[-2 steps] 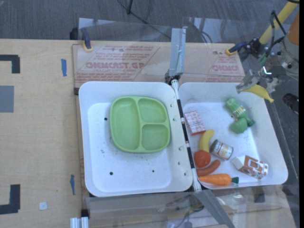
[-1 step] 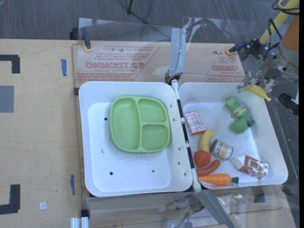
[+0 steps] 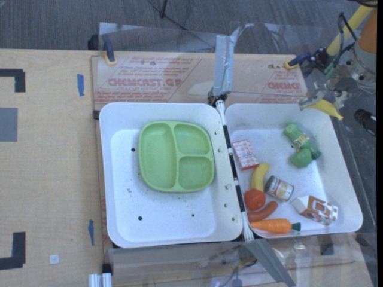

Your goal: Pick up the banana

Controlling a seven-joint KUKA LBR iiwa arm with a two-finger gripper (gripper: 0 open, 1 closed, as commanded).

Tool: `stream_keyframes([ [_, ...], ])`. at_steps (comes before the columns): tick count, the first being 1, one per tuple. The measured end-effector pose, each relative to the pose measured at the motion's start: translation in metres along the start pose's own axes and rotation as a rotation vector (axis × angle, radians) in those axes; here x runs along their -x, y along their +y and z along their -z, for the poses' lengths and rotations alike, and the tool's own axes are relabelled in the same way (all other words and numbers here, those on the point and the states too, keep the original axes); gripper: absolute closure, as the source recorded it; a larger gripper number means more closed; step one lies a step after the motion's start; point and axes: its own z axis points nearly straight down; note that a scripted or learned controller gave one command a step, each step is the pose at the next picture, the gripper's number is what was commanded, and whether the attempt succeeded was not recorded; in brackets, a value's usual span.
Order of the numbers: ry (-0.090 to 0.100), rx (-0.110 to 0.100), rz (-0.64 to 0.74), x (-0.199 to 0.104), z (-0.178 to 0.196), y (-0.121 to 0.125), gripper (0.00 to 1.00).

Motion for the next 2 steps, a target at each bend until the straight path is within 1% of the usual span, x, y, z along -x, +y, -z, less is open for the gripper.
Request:
stream_keyframes([
  [1, 0.002, -0.003, 0.012, 0.0137, -0.0117, -0.0007, 0.00],
  [2, 0.001, -0.004, 0.011, 0.0128, -0.0127, -0.0005, 0.00],
])
